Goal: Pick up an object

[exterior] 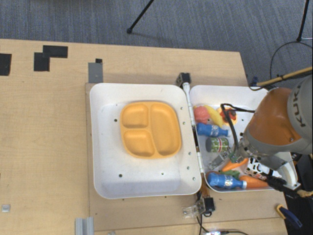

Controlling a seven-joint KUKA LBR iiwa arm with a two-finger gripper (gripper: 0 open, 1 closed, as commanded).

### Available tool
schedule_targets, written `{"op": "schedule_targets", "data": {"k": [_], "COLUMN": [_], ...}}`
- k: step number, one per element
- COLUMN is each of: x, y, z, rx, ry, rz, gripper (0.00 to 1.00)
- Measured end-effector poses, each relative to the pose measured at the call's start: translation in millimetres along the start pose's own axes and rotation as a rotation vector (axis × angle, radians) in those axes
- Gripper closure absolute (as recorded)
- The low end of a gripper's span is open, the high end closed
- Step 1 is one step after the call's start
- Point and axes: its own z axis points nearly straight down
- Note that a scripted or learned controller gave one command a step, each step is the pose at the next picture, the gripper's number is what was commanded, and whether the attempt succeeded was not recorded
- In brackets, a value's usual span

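Note:
The right bin [244, 93] holds a heap of small toys. A red round fruit [201, 114] and a yellow banana-like piece [214, 114] lie at its far left. Below them are a blue bottle [211, 130] and a green-labelled can [217, 144]. Along the near wall lie a second blue bottle [226, 181] and an orange carrot [254, 182]. My gripper [226, 157] hangs low inside this bin, just under the can and above the carrot and blue bottle. The grey and orange arm [274, 124] covers the bin's right half.
The left bin [105, 175] bears an orange three-compartment plate [148, 129]. A black clamp [184, 78] sits at the far end of the wall between the bins. A black cable [230, 121] loops over the toys. Wooden bench surrounds both bins.

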Motion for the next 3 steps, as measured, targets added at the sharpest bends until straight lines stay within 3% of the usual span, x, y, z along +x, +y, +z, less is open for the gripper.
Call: {"op": "schedule_targets", "data": {"k": [1,2,3], "x": [3.5,3.3,3.4], "y": [3.2,5.4,5.3], "z": [-0.6,-11.6,-11.5], "rx": [-0.003,-0.008,-0.007], "ry": [-0.003,-0.005,-0.005], "rz": [-0.276,-0.274,-0.275], "gripper": [0.00,1.00,0.00]}}
